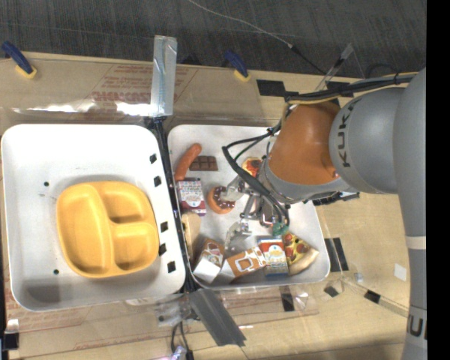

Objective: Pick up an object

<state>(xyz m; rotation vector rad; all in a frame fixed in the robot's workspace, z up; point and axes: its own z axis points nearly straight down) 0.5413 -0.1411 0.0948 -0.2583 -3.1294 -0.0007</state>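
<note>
Nearest the camera, along the near wall of the right-hand shallow white bin (pixel 324 265), lies a crowded row: a small white carton tipped on its side (pixel 208 263), an orange-and-white printed box (pixel 245 262), a red-labelled small packet (pixel 273 255), and a toy pizza slice with red toppings (pixel 300 250). Just above that row hangs the gripper (pixel 244 226), metallic, reaching in from the right under the grey arm with the orange band (pixel 304 152). Whether it is parted or closed I cannot tell; cables and wrist hardware clutter the tip, and nothing is plainly seen between its tips, so no hold is claimed. Judgement: the likeliest target is the orange-and-white printed box, which sits directly toward the near wall from the gripper, just beside it, with its long axis running left to right along that wall. A short drop toward the near wall would meet it; neighbours touching on both sides may crowd the grasp. Left of the gripper, a pink-and-white small packet (pixel 190 195) lies near the bin divider. Beyond the gripper, a round donut-like toy with dark icing (pixel 223 199), then a brown chocolate-bar piece (pixel 203 163) and an orange-red sausage-shaped toy (pixel 187 161), slanted, toward the far wall. In the left-hand white bin (pixel 30 148), well apart, rests a yellow divided plastic tray (pixel 107 227).
</note>
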